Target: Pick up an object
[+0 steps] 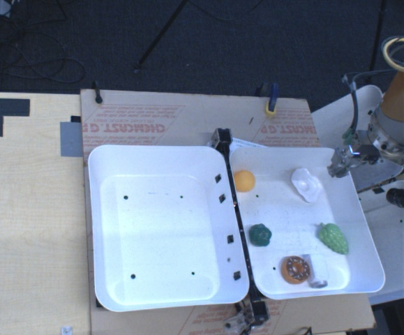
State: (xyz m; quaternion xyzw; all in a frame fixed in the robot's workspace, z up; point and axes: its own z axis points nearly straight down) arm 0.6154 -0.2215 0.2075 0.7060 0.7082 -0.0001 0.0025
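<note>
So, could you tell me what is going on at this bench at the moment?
A KUKA arm reaches in from the right, its gripper hovering over the far right edge of the right bin. Nothing is visibly held yet. Five things lie in that bin: an orange ball, a white crumpled object, a dark green object, a light green bumpy object and a doughnut-like toy. The left bin sits beside it.
</note>
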